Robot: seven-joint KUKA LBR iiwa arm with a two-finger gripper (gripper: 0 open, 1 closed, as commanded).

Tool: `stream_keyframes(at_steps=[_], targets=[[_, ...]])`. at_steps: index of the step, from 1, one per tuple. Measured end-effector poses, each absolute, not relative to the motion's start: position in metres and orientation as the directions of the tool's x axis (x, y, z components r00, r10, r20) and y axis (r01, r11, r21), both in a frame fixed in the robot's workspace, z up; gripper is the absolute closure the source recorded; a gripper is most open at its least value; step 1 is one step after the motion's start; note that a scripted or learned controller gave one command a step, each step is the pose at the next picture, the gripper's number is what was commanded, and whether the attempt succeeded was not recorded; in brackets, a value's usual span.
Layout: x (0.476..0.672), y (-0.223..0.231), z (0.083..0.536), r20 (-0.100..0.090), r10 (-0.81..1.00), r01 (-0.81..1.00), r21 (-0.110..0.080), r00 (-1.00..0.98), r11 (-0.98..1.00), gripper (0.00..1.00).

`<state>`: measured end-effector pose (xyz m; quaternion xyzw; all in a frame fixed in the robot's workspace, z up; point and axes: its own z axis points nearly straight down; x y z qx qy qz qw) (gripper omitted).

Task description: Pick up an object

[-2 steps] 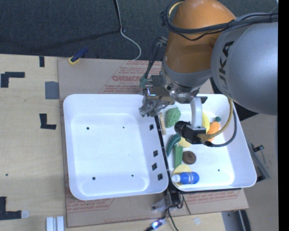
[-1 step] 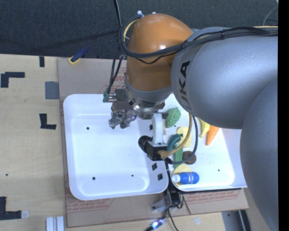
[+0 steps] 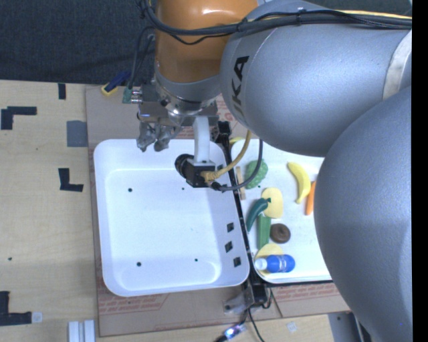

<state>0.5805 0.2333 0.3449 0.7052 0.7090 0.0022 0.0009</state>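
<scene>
Left bin (image 3: 160, 220): white, dotted with small black marks. Arm (image 3: 321, 73): grey, orange band (image 3: 194, 17). Banana (image 3: 299, 179): yellow. Carrot (image 3: 310, 198): orange. Cucumber (image 3: 263, 230): dark green. Bottle (image 3: 275, 264): blue, white cap. Doughnut (image 3: 280, 233): brown. Bench (image 3: 40, 220): tan with black marks.

The left bin (image 3: 160, 267) has a bare white floor across its middle and near side, giving wide room to descend. At its far edge the tool (image 3: 152, 141) hangs over the rim, with a black fitting (image 3: 190, 170) and cable (image 3: 231, 184) just right of it. The right bin (image 3: 304, 270) is crowded: a banana (image 3: 300, 180), green pieces (image 3: 257, 212), a brown lump (image 3: 280, 232) and a blue-capped bottle (image 3: 275, 264) lie close together, and the grey arm (image 3: 334, 100) covers its far and right parts.
</scene>
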Motion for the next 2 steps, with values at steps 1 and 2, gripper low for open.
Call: stream_keyframes(at_steps=[1, 2], targets=[[0.65, 0.234, 0.413, 0.002, 1.0, 1.0, 0.009, -0.003, 0.003, 1.0], [0.668, 0.233, 0.544, 0.004, 1.0, 1.0, 0.015, -0.003, 0.003, 1.0]])
